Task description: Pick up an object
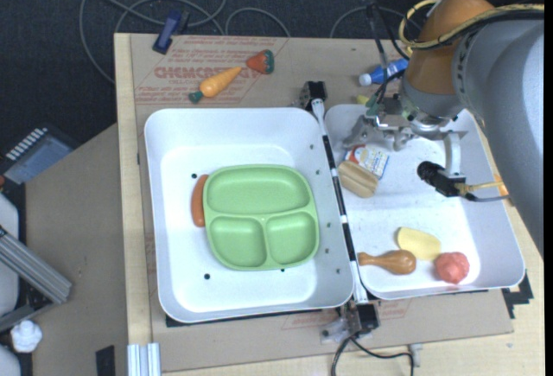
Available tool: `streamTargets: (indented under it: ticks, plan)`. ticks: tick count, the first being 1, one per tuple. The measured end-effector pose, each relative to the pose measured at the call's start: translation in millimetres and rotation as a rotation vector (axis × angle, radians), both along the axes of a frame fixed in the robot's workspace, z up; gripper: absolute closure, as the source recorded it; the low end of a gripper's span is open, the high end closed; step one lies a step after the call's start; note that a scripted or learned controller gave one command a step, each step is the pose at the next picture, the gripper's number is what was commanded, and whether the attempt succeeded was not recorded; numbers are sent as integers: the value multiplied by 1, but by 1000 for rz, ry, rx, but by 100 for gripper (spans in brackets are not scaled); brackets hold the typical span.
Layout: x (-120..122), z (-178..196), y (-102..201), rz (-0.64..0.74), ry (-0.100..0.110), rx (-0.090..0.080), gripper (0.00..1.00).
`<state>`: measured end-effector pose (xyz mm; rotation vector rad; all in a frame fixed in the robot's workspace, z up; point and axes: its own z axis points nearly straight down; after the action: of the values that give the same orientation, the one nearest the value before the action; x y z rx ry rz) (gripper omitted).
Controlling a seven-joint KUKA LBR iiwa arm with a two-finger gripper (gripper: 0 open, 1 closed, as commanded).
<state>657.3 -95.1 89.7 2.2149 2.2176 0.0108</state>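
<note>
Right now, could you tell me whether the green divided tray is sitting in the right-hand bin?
No, the green divided tray lies in the left bin, beside an orange item.

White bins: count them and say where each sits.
2. The left bin holds a green tray; the right bin sits against it, its top partly covered by the arm, with toy foods.

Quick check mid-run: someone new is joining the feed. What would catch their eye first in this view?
First the green divided tray in the middle of the left bin, with an orange piece tucked against its left side. Next the big grey arm with its orange band reaching over the right bin, where a yellow piece, a red ball and a brown drumstick lie at the near end.
</note>
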Motion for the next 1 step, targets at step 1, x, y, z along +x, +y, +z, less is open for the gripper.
streamTargets:
  ticks: [1]
  plan:
    - [-42,0,-7,-2,-3,0,0]
